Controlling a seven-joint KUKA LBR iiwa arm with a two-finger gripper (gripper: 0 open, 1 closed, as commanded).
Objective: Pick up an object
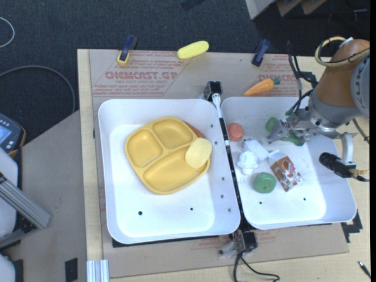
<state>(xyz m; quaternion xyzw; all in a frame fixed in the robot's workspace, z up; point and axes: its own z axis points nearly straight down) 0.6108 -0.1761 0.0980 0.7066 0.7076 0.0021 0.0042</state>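
My fingers (288,131) hang low over the far right part of the right bin (338,213), and I cannot tell how they are set; a dark green piece (296,138) sits right under them, too blurred to name. Just to their left lies a small green round thing (271,123), near the bin's far edge. Toward the bin's left wall rests an orange-red ball (235,131), and below it a heap of white crumpled pieces (251,155). Near the bin's middle a green apple (265,183) sits just beside a brown and white packet (286,172), whose long axis runs from far-left to near-right. The left bin (117,216) holds a yellow divided plate (158,157) with a pale yellow lemon-like fruit (198,153) on its right rim. On the desk (88,157), beyond the bins, a toy carrot (261,87) points left and a yellow banana-like toy (192,50) lies crosswise.
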